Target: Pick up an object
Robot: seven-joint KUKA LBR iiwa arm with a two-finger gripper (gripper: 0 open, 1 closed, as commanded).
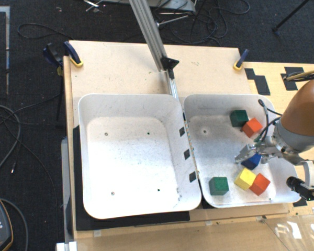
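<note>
The right bin (214,106) holds several small blocks. At its back sits a dark green block (238,117) with an orange block (252,126) touching it. A blue block (251,161) lies mid-right, directly under my gripper (255,153), which reaches in from the right and partly covers it. In front of these, a yellow block (245,179) and a red-orange block (260,184) sit side by side. Another green block (218,185) rests near the front left of this bin.
The left bin (94,114) stands beside the right one, with their rims meeting at the middle (182,135). A slanted metal pole (149,27) rises from the bench behind the bins. Yellow-tipped clamps (73,56) hold the board's back corners.
</note>
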